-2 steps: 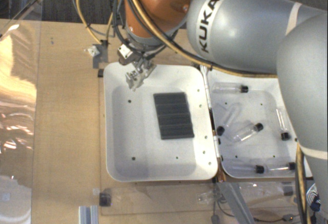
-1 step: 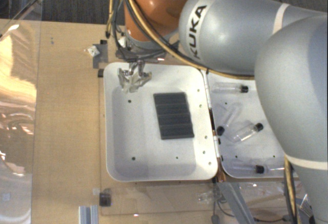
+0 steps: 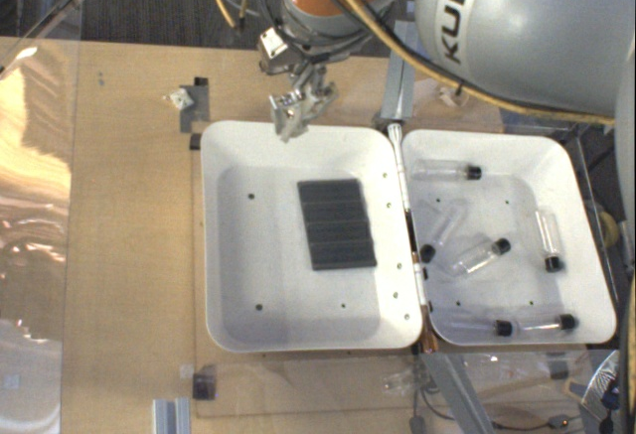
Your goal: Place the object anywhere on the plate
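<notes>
A dark grey ribbed plate [image 3: 338, 223] lies flat in the middle of the left bin [image 3: 213, 253]. Several clear tubes with black caps lie scattered in the right bin [image 3: 588, 223], among them one at the back [image 3: 447, 169], one in the centre [image 3: 482, 255] and one along the front wall [image 3: 532, 326]. My gripper [image 3: 293, 116] hangs over the far rim of the left bin, beyond the plate and a little to its left. It is small and partly lost in cables, and I see no tube clearly in it.
The big grey arm and its orange band cover the top right. A black bracket [image 3: 196, 104] stands on the bench by the left bin's far corner. A small black block [image 3: 204, 383] sits near the front. A clear panel leans at the left.
</notes>
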